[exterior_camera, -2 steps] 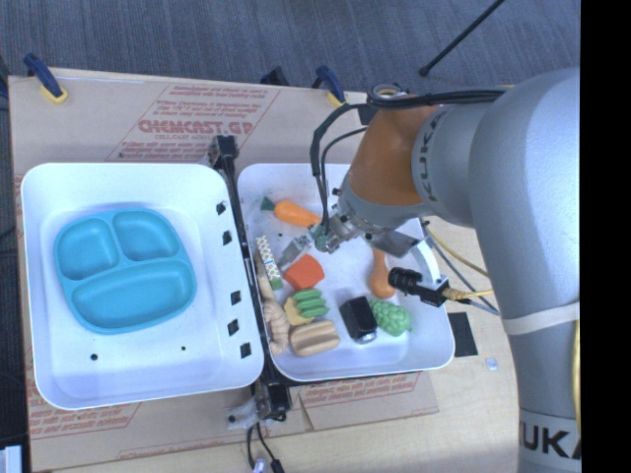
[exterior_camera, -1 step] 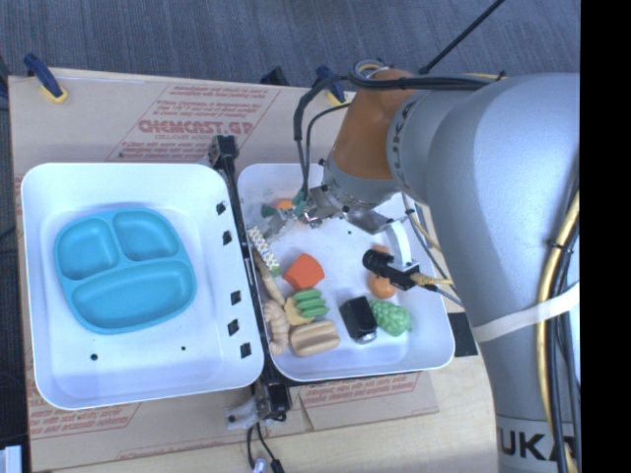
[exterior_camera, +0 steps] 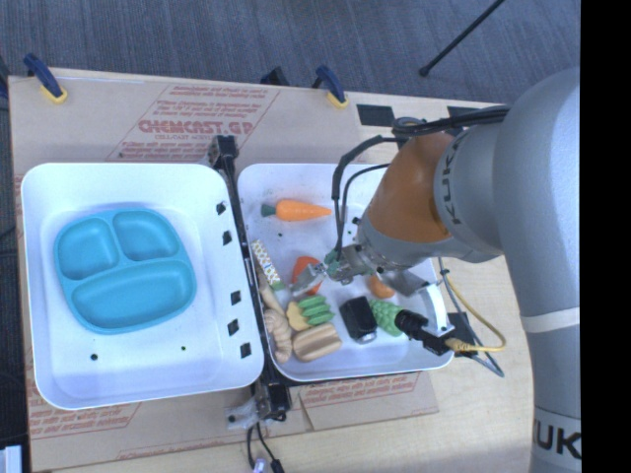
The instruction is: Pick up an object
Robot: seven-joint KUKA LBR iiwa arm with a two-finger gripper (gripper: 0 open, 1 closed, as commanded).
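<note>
Seen from above at a slant, a grey KUKA arm (exterior_camera: 513, 185) with an orange band (exterior_camera: 414, 190) reaches in from three o'clock over a cardboard-covered surface (exterior_camera: 197, 116) carrying two shallow white bins side by side. The gripper (exterior_camera: 320, 272) is low inside the right bin (exterior_camera: 296, 177), near its centre. Its fingers (exterior_camera: 314, 276) sit right against a small orange-red piece (exterior_camera: 302, 264); whether they are apart, together or clamped on that piece cannot be told from this angle.

Toy food lies scattered around the gripper. A carrot (exterior_camera: 301, 210) with a green top lies at twelve o'clock from it, well apart. A speckled stick (exterior_camera: 264, 261) lies at nine o'clock, along the bin's left wall. A green ridged item (exterior_camera: 315, 309) sits at six o'clock, with a tan bread-like roll (exterior_camera: 315, 341) just beyond it and a pale peanut-shaped piece (exterior_camera: 279, 328) beside both. A black block (exterior_camera: 358, 319) rests at five o'clock, next to a green leafy toy (exterior_camera: 386, 318).

The left bin (exterior_camera: 39, 264) holds a blue divided plate (exterior_camera: 123, 269). Blue clamps (exterior_camera: 332, 85) grip the surface's far edge.
</note>
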